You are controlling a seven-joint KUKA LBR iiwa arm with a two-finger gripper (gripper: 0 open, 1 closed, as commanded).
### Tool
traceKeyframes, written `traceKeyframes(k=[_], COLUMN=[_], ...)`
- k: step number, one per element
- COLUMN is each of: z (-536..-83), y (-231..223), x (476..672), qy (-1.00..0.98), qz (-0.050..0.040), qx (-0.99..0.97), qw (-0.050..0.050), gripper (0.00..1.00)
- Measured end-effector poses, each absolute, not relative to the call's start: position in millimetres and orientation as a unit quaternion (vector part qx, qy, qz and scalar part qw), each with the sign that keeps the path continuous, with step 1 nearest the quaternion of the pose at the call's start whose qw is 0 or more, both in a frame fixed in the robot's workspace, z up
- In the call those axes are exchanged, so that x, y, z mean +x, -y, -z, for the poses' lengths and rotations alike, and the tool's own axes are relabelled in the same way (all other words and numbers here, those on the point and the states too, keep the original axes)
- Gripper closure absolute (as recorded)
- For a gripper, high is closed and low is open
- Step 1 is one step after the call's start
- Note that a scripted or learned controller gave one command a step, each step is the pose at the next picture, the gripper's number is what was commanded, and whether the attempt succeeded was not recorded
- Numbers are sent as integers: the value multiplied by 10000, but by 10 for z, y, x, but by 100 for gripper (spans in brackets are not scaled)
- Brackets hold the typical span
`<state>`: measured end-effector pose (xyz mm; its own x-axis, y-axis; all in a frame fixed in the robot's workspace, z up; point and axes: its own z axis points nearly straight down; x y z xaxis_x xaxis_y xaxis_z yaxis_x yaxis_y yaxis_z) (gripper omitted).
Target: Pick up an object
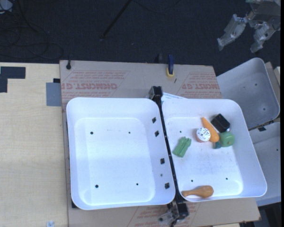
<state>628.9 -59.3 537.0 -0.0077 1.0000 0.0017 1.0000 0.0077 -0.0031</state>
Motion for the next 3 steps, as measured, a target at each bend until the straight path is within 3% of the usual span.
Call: traceKeyframes(k=[1, 2, 3], z=[-5370, -5380, -5360], y=[1895, 517, -705], x=[6087, 5850, 6459], qy=[7031, 7119, 7116], qz=[-27, 2, 1], qx=[-7111, -7022, -7026], qw=[-1, 26, 16], gripper=[0, 0, 0])
